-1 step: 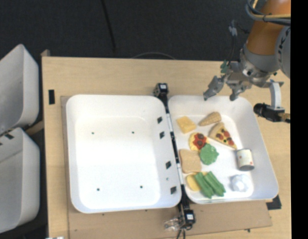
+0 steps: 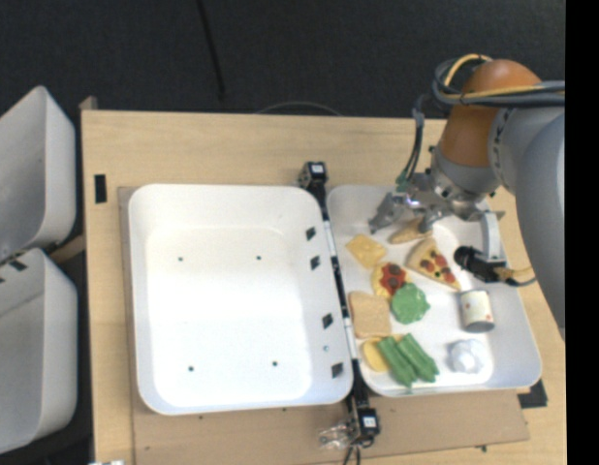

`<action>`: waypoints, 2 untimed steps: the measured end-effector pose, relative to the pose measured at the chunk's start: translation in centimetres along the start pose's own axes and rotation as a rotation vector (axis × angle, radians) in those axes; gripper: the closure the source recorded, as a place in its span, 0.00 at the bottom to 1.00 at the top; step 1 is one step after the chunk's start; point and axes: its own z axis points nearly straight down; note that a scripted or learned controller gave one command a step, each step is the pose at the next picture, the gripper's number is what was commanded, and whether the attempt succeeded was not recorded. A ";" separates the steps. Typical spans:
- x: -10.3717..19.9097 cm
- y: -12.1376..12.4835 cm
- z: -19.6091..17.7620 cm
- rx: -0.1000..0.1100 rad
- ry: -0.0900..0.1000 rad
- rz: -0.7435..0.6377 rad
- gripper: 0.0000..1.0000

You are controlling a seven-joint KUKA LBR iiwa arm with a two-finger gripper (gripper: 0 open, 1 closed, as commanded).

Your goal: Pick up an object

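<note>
Landmark: the black clip-lined divider [image 2: 331, 269] where the two shallow white plastic bins meet; every place below is given from it

Gripper: the grey two-finger gripper [image 2: 408, 214] sits low in the far part of the right-hand white bin [image 2: 518, 356], well to the right of the divider; its metal fingers [image 2: 384, 213] look spread apart, and nothing shows between them

Likely target: the small tan wedge-shaped piece [image 2: 408, 232] lies just under and touching the gripper, right of the divider

Neighbours: the yellow cracker-like chip [image 2: 365, 250] lies close to the divider; the triangular pizza-slice toy with red dots [image 2: 433, 262] lies further right

Rest of pile: the green leafy plastic piece [image 2: 410, 304], the square tan toast slice [image 2: 370, 314] and the green bean-pod bundle [image 2: 408, 358] crowd the near part, just right of the divider

Risk, flat object: the tan wedge lies flat, so I judge the fingers may close over it and slide off

Risk, crowding: the pizza slice sits near enough that a finger could catch its edge and drag it

Risk, wall: the gripper is near the bin's far rim, which could block a tilted approach

Left bin: the left-hand white bin [image 2: 164, 376] is not at risk from here
</note>
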 end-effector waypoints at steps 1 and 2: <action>4.6 3.1 -2.7 0.005 0.002 -0.005 0.00; 5.0 2.3 -3.1 0.011 0.001 -0.004 0.00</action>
